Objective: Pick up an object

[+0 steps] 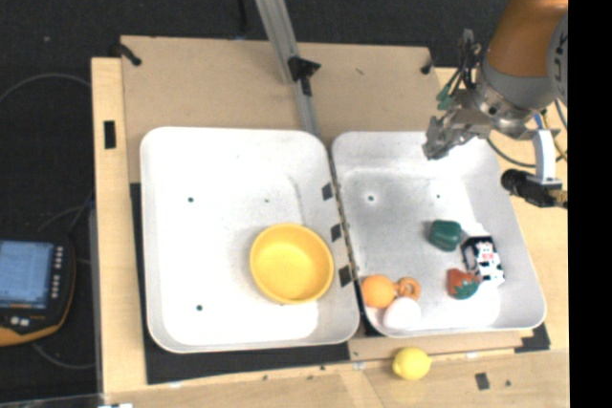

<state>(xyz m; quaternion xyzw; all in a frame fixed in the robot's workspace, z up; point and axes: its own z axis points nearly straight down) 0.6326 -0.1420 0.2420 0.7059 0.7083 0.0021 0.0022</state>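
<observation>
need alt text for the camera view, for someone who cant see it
A grey and orange robot arm's claw hangs over the far edge of the right white bin, which holds a green block, an orange ball and other small toys near its front. The left bin holds a yellow bowl, and a yellow ball lies on the bench in front.

Yellow bowl (292, 263) glossy plastic; white bins (191, 167) matt, speckled.

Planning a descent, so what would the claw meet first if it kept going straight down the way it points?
Probably the bare floor of the right bin near its far edge. The claw points down there; the green object lies nearer the camera, off that line. Depth is unclear.
</observation>
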